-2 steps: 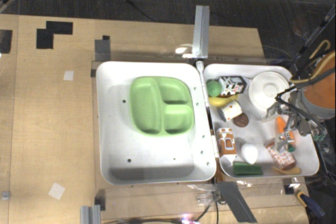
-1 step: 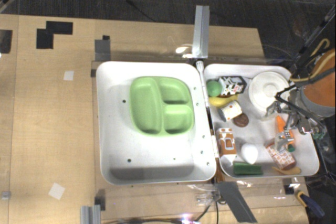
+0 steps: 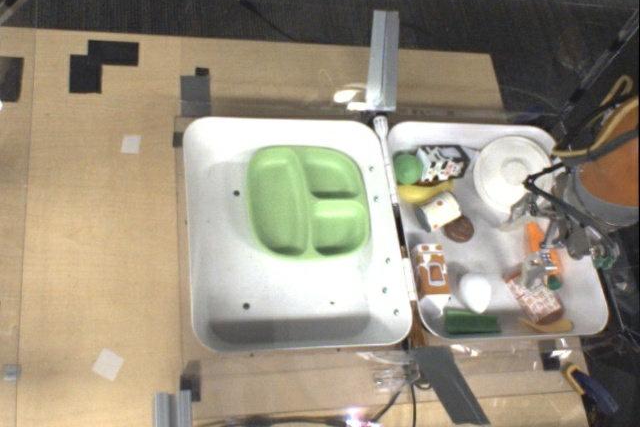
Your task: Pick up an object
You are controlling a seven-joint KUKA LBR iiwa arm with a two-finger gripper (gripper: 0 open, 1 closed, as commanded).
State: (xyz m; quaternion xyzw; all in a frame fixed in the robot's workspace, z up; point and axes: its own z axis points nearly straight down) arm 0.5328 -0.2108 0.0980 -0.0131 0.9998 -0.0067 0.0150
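Note:
My gripper hangs over the right side of the right bin, below the grey arm with its orange band. It is right above a red patterned packet and next to a small orange object. Nearby lie a white egg-shaped object, a green flat block, an orange carton, a brown disc, a banana, a green ball and a white bowl. Whether anything is gripped is hidden.
The left bin holds a green divided plate. A black-and-white packet sits at the right bin's back. A metal post stands behind the bins. Cables hang by the arm.

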